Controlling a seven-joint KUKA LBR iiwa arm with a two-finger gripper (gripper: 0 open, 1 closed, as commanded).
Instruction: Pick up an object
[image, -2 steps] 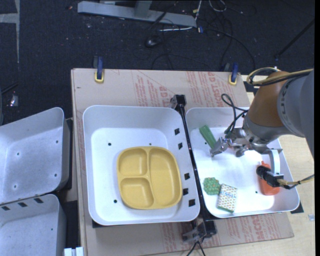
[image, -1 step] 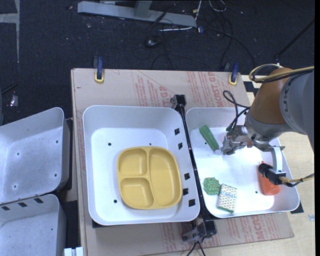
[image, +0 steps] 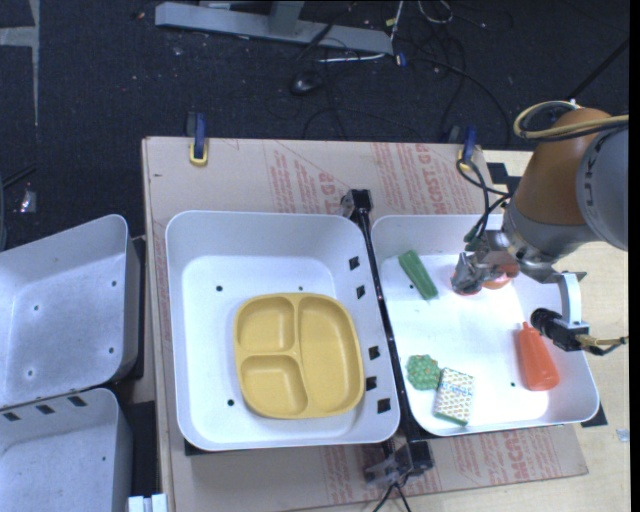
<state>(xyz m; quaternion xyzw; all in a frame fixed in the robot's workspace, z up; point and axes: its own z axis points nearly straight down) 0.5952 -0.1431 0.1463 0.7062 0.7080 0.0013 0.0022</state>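
My gripper (image: 468, 277) hangs low over the far part of the right bin (image: 480, 330), reaching in from the right. A small red-orange object (image: 496, 281) lies right beside it, partly covered by the wrist; I cannot tell whether they touch. A green stick (image: 418, 274) lies just left of the gripper. Against the right wall rests an orange bottle-shaped object (image: 537, 358). Close to the front wall sit a green bumpy object (image: 422, 371) and a small patterned box (image: 455, 395).
The left bin (image: 200, 300) holds a yellow divided plate (image: 298, 354). A black divider (image: 375, 300) runs between the two bins. Two spare white bins (image: 60, 300) lie off the bench at the left. Cables trail near the arm.
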